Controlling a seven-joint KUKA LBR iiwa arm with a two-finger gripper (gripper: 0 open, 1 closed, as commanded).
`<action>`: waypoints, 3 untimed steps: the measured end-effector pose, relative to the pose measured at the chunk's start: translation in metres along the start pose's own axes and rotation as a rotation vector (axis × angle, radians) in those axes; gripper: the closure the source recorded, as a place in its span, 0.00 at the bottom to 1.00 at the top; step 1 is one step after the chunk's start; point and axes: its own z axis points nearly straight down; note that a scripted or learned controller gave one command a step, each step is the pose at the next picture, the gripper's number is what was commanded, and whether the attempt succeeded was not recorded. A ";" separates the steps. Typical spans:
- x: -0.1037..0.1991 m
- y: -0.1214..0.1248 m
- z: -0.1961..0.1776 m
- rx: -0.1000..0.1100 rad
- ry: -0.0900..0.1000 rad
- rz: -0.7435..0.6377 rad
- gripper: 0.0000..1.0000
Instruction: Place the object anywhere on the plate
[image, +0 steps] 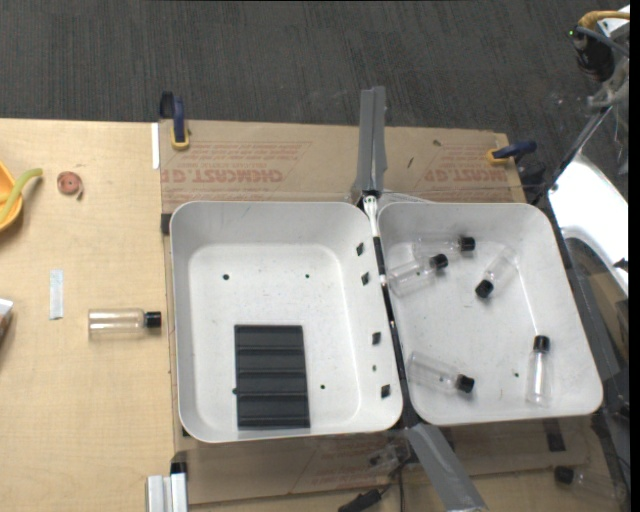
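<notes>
Can't tell how the claw stands. Over in the right bin (566, 262), five clear black-capped vials: a pair (428, 257) near 11 o'clock, one (494, 274) toward 1, one (438, 374) at 7, one (540, 368) at 4. Black ribbed plate (270, 378) at 6 o'clock in the left bin (205, 250), well apart from them. Spare vial (120, 320) out at 9 on the wooden bench (90, 420).

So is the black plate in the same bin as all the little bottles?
No, the black plate lies in the left bin, while the little bottles lie in the right bin.
</notes>
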 end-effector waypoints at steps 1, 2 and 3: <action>-0.060 0.041 0.003 0.000 -0.002 -0.005 0.00; -0.017 -0.052 0.000 -0.001 0.000 0.001 0.00; -0.031 0.022 0.005 -0.001 -0.002 -0.010 0.00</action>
